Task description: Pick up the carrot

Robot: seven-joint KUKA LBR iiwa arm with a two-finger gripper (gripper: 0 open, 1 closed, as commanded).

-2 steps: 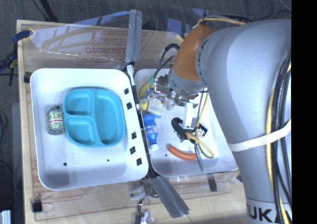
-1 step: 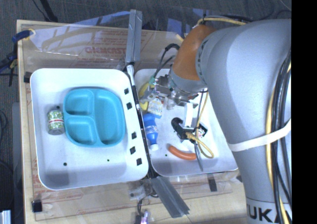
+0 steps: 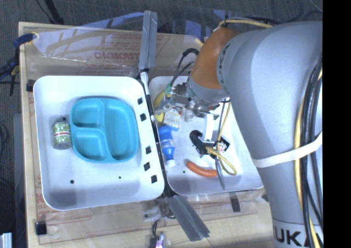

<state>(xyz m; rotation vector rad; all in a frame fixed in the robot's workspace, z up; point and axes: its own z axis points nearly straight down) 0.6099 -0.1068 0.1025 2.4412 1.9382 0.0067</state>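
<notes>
The carrot (image 3: pixel 201 169) lies in the right bin (image 3: pixel 244 182), near its lower wall, beside a blue bottle (image 3: pixel 167 148). I cannot tell if my claw (image 3: pixel 176 104) is released or clenched. I should grip across the carrot's middle.

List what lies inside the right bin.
A carrot near the front wall, a blue bottle along the left wall, and something yellow beyond it. The arm covers the back and right of the bin.
</notes>
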